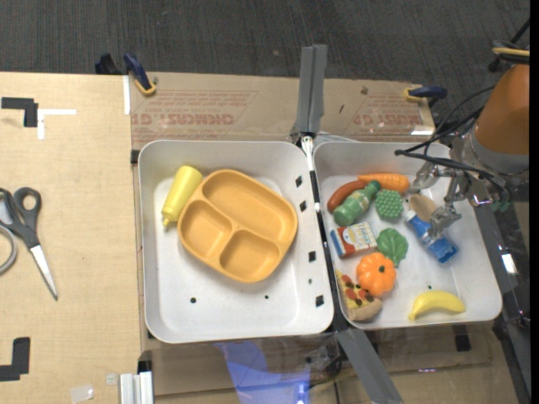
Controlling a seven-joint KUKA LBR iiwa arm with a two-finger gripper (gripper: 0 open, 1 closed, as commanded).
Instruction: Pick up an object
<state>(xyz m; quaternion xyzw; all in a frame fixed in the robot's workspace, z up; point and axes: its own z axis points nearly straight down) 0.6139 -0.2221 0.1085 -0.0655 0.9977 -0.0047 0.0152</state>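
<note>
Orange-yellow divided plate [237, 224] and yellow bottle [179, 194] in the white left bin [168, 310]; orange pumpkin [376, 273], yellow banana [436, 304] in the white right bin [480, 259].

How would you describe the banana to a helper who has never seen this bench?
Look in the right-hand bin, the one crowded with toy food. Near its front right corner lies the banana, apart from the pile: plain yellow and curved, unlike the round orange pumpkin to its left.

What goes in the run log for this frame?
gripper: above right bin | nearest: blue object | grasp: unconfirmed

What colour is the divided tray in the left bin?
Orange-yellow; the divided tray shows best in the camera view.
</note>
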